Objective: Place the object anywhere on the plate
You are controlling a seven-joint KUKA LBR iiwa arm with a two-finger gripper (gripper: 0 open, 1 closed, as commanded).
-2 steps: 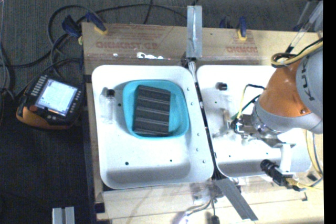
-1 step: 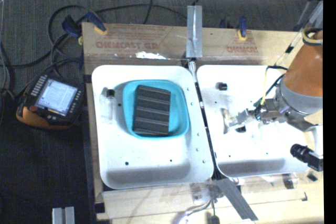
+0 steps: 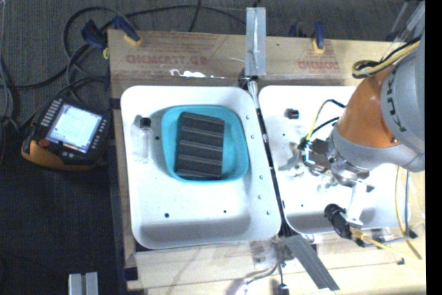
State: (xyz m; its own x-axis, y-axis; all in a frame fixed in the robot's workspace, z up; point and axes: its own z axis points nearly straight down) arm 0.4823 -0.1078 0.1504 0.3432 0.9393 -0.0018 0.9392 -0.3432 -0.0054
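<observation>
The dark ridged block (image 3: 201, 146) lies on the blue plate (image 3: 237, 148) in the left bin (image 3: 193, 221), well apart from the claw (image 3: 304, 155) over the right bin (image 3: 304, 204); its grip cannot be told.

Teal plate (image 3: 238, 141); dark grey ribbed block (image 3: 200, 145); white bins (image 3: 193, 224); orange-banded grey arm (image 3: 376, 124).

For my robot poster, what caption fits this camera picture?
A dark ridged block lies on the blue plate in the left bin; the arm reaches over the right bin.
</observation>
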